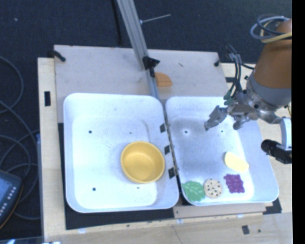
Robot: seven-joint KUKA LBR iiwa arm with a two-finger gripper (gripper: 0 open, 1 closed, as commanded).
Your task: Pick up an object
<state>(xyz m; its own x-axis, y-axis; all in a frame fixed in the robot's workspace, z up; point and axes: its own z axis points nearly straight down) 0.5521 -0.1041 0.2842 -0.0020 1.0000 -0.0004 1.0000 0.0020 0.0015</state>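
Both white bins [81,136] look like smooth plastic with a dull sheen, lightly speckled. The yellow bowl [142,161] left of the jaws seems smooth, slightly glossy plastic. The bench [101,67] looks like matt, pale wood or board. Below the jaws, the purple piece [234,183] looks rough-textured and matt, and the yellow piece [236,161] smooth.

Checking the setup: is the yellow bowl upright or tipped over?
Upright: the yellow bowl in the left bin shows its open mouth and inside facing up.

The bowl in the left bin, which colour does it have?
The bowl is yellow, seen in the camera view.
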